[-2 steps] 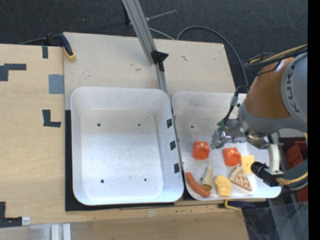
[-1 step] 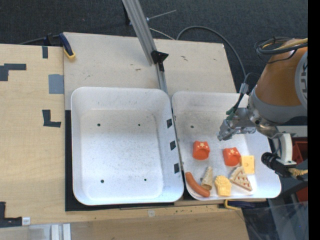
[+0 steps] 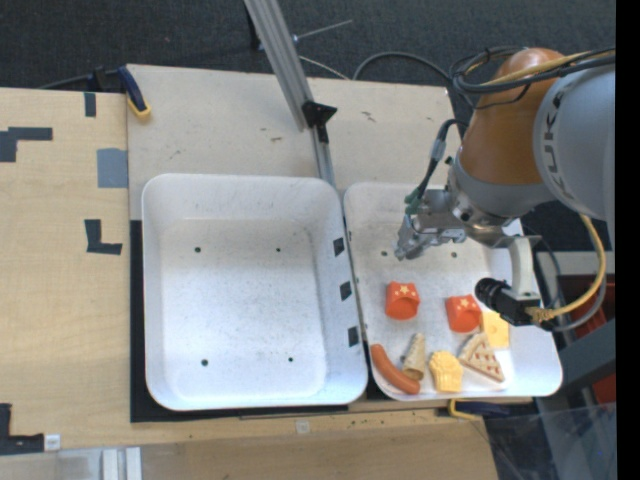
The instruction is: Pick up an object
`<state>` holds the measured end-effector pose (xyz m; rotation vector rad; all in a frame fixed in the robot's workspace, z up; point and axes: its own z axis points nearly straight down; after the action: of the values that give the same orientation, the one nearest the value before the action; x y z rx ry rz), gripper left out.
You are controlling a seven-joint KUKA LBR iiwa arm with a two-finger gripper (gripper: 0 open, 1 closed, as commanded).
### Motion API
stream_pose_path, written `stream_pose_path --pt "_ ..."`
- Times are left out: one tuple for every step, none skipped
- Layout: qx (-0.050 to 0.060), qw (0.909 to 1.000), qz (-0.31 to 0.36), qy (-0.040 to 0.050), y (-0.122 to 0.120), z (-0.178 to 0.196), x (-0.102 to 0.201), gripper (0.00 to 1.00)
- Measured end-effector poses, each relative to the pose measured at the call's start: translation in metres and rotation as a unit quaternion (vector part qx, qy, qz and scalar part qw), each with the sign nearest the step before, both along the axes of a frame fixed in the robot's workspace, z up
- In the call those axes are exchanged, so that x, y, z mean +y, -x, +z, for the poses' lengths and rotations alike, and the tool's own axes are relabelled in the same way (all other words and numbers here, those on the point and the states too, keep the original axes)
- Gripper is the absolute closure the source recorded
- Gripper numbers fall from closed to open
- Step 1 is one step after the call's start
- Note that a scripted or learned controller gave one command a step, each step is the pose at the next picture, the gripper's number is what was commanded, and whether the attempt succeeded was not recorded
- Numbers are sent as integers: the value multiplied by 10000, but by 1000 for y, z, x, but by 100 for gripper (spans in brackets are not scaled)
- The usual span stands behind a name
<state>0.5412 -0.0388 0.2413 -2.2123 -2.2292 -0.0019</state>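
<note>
My gripper (image 3: 410, 248) hangs over the upper middle of the right bin (image 3: 375, 208), fingertips pointing down above bare bin floor. Nothing shows between them. Below it an orange-red toy pepper (image 3: 401, 301) sits, and a second orange-red piece (image 3: 462, 313) lies to its right. Along the bin's front lie a sausage (image 3: 394, 369), a small tan cone-like piece (image 3: 414, 350), a yellow corn-like piece (image 3: 446, 371), a wedge of pizza (image 3: 484, 359) and a yellow block (image 3: 495, 329).
The left bin (image 3: 240, 288) lies beside the right one, with black clips along the shared rim. A slanted metal bar (image 3: 285, 53) crosses above the bench at the back. Cables and a black fitting (image 3: 500, 298) hang from the arm over the right bin's right side.
</note>
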Motion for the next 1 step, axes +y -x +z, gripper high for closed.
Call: stream_pose_path --pt "9 10000 -7 4 -30 -14 48 100"
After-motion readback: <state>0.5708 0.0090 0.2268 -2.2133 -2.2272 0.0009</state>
